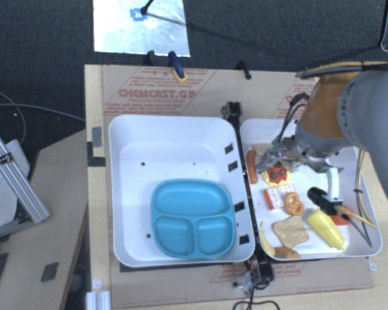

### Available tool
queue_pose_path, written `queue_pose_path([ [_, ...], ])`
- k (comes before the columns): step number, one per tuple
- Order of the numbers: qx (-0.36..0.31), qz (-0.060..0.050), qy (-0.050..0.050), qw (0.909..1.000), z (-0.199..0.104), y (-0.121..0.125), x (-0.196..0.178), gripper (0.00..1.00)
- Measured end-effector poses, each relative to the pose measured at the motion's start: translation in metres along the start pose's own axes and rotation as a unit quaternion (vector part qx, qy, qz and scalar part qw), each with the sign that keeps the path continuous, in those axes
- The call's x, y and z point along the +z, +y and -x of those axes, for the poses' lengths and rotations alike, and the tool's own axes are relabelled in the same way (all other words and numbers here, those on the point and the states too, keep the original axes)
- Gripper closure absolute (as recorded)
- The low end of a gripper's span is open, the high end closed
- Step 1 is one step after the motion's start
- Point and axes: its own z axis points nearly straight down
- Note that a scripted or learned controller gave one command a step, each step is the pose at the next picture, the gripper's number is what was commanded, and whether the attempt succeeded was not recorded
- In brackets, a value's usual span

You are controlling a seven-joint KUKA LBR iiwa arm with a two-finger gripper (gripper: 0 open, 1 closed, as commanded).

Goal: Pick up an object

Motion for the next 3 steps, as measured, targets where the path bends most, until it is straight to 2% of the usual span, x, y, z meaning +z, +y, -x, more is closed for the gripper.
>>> queue_pose_path([
  [1, 0.000, -0.004, 0.001, 1.0000, 0.025, 0.012, 0.004, 0.00],
  [2, -0.002, -0.008, 0.002, 1.0000, 0.009, 0.035, 0.004, 0.00],
  [3, 0.001, -0.001, -0.002, 1.0000, -0.006, 0.010, 0.002, 0.00],
])
